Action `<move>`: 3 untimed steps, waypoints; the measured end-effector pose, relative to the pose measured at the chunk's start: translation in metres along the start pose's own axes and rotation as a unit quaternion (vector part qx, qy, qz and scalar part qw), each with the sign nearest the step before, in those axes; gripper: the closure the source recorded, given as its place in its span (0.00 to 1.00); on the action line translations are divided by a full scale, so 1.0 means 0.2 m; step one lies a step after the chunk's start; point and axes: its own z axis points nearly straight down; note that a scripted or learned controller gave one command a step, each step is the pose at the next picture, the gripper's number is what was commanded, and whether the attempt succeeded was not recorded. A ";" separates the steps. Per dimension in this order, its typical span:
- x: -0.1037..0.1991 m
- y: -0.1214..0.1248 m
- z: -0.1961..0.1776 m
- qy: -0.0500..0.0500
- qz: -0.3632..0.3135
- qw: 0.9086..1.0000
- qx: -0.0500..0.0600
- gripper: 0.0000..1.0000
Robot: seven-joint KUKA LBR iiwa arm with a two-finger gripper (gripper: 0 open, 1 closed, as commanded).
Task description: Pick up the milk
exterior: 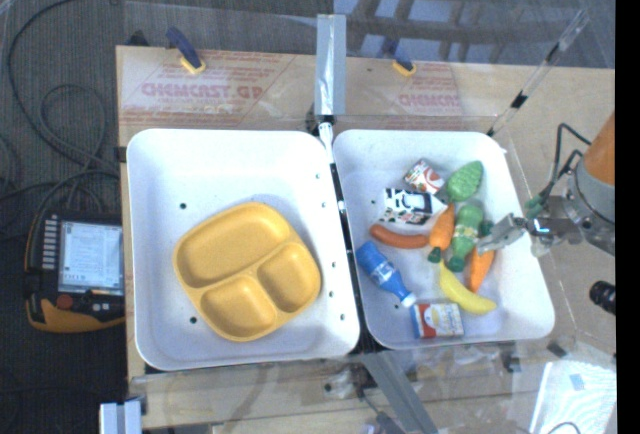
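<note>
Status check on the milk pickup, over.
Gripper over right bin's right edge, holding nothing. Milk carton lying untouched. Carrot and hot dog crowd it.

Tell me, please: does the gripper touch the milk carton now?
Apart. In the camera view the gripper is at the right bin's right side, and an orange carrot lies between it and the milk carton.

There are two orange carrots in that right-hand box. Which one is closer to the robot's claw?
The carrot by the banana, low in the right bin. It lies just below the gripper; the other carrot sits further left, beside the sausage.
</note>
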 end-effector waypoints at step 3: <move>0.35 0.82 0.47 -0.007 0.071 0.997 -0.014 0.00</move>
